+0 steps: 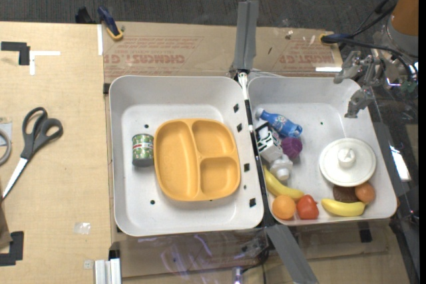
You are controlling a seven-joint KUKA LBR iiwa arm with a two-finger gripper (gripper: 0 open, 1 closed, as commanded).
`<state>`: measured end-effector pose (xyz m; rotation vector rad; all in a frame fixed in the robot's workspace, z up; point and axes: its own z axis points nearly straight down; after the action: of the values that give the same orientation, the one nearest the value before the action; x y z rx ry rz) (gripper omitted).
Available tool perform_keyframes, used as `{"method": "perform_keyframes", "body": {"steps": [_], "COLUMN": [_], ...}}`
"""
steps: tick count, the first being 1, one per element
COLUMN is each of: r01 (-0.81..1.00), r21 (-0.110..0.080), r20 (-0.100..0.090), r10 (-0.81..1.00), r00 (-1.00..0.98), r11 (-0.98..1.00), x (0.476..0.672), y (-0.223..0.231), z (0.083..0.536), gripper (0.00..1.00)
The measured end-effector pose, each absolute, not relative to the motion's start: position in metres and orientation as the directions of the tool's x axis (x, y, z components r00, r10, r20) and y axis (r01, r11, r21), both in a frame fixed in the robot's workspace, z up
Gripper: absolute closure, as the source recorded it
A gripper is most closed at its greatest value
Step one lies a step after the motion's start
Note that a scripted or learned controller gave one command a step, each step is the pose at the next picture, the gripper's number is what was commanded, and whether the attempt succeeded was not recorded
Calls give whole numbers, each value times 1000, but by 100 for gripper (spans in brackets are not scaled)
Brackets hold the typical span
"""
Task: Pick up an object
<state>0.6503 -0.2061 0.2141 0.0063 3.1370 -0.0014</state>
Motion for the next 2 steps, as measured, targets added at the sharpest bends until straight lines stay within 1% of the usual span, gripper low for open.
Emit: {"method": "perform_keyframes", "body": {"steps": [1, 2], "r01": [45, -100], "r21": [0, -1], "r20": [-6, -4], "r10": [45, -100], "r00": [-999, -995], "r11": [999, 995], "x": [656, 605], "y": [-154, -97], "z": [94, 93], "gripper": [0, 0]}}
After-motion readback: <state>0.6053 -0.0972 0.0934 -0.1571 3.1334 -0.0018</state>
